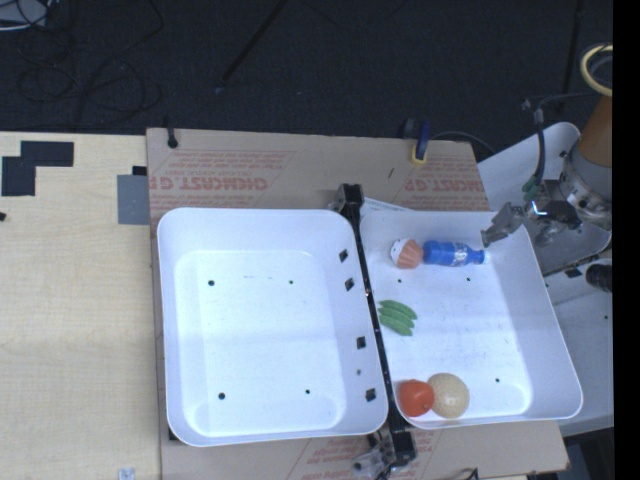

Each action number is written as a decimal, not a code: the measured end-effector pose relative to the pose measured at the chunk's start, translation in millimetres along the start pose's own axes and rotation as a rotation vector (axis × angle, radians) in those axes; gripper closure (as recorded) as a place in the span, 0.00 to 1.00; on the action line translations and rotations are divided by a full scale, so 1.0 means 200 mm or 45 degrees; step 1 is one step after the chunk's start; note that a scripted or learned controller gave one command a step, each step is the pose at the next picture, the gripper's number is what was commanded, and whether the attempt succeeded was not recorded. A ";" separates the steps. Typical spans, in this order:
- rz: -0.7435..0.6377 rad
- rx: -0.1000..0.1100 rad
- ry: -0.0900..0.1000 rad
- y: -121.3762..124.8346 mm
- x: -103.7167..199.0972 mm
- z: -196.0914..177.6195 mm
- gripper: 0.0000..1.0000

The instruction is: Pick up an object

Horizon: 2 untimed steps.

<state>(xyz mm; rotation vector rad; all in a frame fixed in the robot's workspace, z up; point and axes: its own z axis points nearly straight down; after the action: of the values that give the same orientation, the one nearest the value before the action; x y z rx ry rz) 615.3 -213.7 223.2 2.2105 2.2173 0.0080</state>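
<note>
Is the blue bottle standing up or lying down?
Lying down. The blue bottle rests on its side on the floor of the right bin.

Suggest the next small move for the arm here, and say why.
Probably shift the claw left and down over the blue bottle. The claw sits at the right bin's far right rim, holding nothing visible, and the bottle is the nearest object, lying on its side apart from the orange-capped piece beside it.

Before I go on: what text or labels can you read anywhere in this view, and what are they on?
"CHEMCAST. GP": red print, upside down, on the brown protective sheet behind the left bin.
Same print repeated right of it, partly cut off.
Red print on the sheet's front edge: too cut off to read.
Blue bottle: no label readable.
</note>
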 end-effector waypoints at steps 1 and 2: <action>-0.002 0.019 0.006 0.14 0.01 0.47 0.00; 0.001 0.014 0.005 0.14 0.00 0.31 0.00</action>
<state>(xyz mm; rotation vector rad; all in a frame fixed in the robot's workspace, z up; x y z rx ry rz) 644.1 -213.5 162.3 2.2183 2.2241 0.0005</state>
